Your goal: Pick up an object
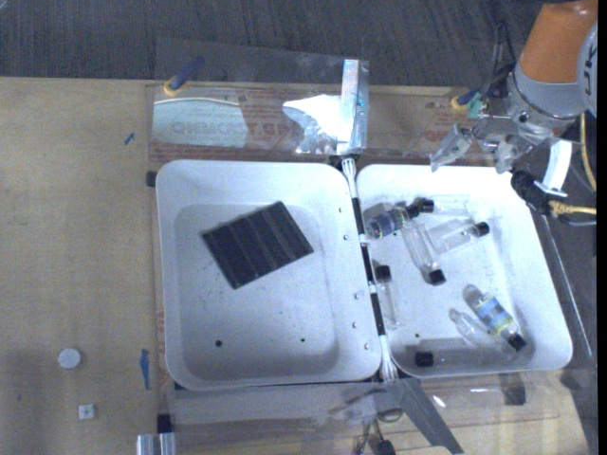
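Small bottles are lying in the right bin, below the tool.

A dark ribbed panel (pixel 257 244) is lying in the left bin (pixel 180 349); clear bottles (pixel 420 249) are lying in the right bin (pixel 555 344); the tool (pixel 479 140) is hovering above its far edge, well apart from them, grip state unclear.
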`<action>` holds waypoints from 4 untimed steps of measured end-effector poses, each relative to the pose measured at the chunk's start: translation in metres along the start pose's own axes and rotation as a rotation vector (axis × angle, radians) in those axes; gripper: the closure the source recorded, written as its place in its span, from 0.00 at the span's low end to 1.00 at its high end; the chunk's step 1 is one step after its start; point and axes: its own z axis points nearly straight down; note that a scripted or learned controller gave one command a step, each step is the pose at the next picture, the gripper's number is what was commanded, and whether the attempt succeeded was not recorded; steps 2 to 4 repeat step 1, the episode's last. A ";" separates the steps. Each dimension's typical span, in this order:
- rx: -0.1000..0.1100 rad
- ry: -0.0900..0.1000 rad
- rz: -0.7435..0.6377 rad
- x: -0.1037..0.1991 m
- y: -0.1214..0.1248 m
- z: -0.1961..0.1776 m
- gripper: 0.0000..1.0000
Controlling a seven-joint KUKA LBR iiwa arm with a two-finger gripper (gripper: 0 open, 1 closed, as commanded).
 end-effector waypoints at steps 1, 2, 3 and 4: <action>0.002 0.002 0.000 -0.026 -0.063 0.101 0.00; 0.002 0.002 0.000 -0.026 -0.063 0.101 0.00; 0.002 0.002 0.000 -0.026 -0.063 0.101 0.00; 0.002 0.002 0.000 -0.026 -0.063 0.101 0.00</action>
